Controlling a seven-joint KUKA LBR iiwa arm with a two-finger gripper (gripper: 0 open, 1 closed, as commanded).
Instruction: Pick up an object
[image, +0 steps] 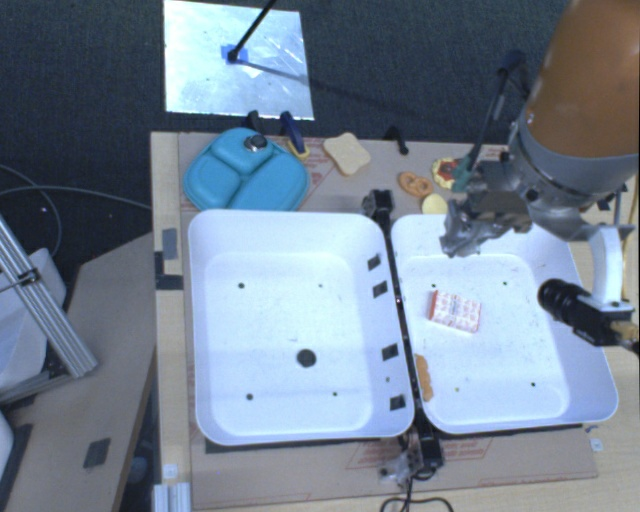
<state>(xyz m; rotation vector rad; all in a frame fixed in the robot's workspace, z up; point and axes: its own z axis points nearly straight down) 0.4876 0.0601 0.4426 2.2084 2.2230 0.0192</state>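
Observation:
A small red-and-white patterned packet (455, 311) lies flat in the middle of the right bin (520, 400). An orange piece (424, 377) rests against that bin's left wall. A small dark round thing (306, 358) sits on the floor of the left bin (250, 250). My gripper (463, 240) hangs over the back left part of the right bin, above and behind the packet, apart from it. Nothing shows in its grasp.
Behind the bins lie a blue compartment tray (247, 172), a toast-shaped piece (346, 153), a pretzel-like toy (413, 183), a yellow item (434, 204) and more small toys (447, 170). A black cylinder (568, 299) juts over the right bin's right side.

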